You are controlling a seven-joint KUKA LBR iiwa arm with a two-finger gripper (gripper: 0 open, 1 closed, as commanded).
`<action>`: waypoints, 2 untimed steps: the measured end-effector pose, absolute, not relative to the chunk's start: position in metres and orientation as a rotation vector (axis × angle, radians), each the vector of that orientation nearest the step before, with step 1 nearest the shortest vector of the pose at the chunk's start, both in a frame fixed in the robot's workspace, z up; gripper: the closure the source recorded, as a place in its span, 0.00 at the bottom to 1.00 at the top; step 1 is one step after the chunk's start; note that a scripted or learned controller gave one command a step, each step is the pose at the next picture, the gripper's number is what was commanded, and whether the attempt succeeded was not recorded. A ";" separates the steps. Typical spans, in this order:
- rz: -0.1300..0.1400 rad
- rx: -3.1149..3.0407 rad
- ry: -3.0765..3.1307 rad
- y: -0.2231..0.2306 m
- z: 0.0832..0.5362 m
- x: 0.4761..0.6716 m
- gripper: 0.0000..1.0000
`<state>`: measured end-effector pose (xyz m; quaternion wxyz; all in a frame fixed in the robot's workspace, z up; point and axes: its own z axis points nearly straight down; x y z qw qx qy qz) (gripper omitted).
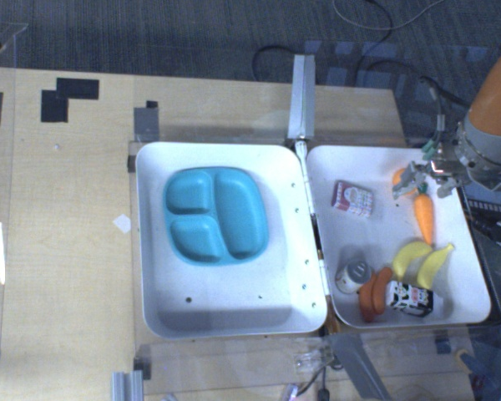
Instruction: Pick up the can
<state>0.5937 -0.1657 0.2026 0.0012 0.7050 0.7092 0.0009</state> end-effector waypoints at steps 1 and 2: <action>0.007 2.472 1.930 -0.140 0.232 0.644 0.00; 0.007 2.371 2.051 -0.144 0.227 0.651 0.00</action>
